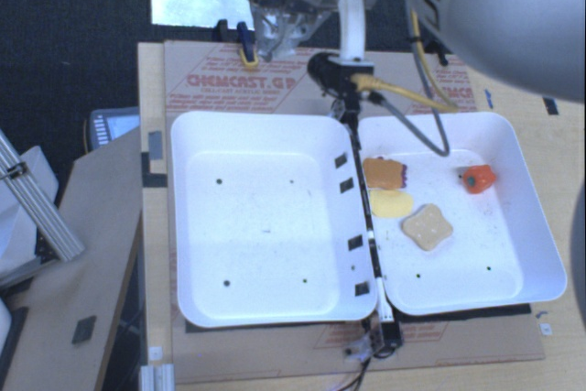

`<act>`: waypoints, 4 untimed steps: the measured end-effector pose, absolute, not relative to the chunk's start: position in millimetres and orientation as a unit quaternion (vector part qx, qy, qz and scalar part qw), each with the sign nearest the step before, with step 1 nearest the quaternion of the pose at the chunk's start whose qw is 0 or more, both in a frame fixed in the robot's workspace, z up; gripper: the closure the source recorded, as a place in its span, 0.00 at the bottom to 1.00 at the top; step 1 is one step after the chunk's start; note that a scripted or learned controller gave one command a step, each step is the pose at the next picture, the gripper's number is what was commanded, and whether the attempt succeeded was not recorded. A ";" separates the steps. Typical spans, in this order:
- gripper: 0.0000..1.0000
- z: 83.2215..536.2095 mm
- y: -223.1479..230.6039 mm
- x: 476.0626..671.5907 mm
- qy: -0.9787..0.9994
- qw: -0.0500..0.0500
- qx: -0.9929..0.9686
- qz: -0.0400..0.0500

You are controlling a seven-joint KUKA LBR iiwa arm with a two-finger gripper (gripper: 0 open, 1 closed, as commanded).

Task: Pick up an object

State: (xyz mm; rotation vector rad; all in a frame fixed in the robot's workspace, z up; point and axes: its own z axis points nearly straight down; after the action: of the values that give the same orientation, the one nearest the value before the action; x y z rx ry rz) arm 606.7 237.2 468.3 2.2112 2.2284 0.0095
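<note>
Four small objects lay in the right bin (513, 197): an orange-brown piece (384, 172) near the divider, a pale yellow disc (391, 203) just below it, a tan toast-shaped piece (428, 227) touching the disc's lower right edge, and a red-orange item (477, 179) well apart toward the right wall. The left bin (192, 197) sat beside it, their inner walls touching. The gripper (275, 37) hung above the bench beyond the left bin's far rim; whether it was released or clenched could not be told.
</note>
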 end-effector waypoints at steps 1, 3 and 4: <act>1.00 539.8 234.0 635.4 0.709 0.002 0.705 0.005; 1.00 535.3 234.2 668.4 0.708 0.001 0.706 0.001; 0.00 535.4 234.4 668.1 0.709 0.000 0.706 0.001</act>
State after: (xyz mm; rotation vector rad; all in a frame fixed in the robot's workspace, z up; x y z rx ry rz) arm 668.1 234.4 535.4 2.2164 2.2253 0.0037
